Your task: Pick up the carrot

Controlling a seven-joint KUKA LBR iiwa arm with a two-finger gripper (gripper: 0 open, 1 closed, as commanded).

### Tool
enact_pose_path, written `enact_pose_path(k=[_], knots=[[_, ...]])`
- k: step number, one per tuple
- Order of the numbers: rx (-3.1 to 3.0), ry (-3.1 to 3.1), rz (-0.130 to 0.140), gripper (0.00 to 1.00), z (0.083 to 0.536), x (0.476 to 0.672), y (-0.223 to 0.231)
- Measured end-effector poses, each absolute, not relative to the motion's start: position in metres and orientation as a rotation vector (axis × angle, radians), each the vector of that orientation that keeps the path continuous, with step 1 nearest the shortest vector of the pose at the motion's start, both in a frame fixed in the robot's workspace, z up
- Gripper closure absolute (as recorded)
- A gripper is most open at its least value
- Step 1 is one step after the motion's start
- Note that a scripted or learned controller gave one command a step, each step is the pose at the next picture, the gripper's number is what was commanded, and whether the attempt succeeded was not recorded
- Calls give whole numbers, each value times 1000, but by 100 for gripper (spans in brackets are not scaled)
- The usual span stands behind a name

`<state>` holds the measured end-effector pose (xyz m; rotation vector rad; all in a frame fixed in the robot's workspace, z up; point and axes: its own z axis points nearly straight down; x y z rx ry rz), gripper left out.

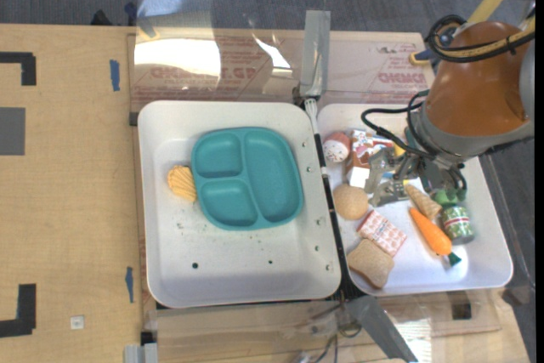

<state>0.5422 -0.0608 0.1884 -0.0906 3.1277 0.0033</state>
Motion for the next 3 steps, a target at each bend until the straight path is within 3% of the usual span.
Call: enact_pose_path(k=[1, 2, 3], knots=[[-185, 3121, -6, 100, 292, 603, -116], [-159, 3118, -11, 100, 428, 590, -183], [-444, 3113, 4, 100, 296, 555, -213]])
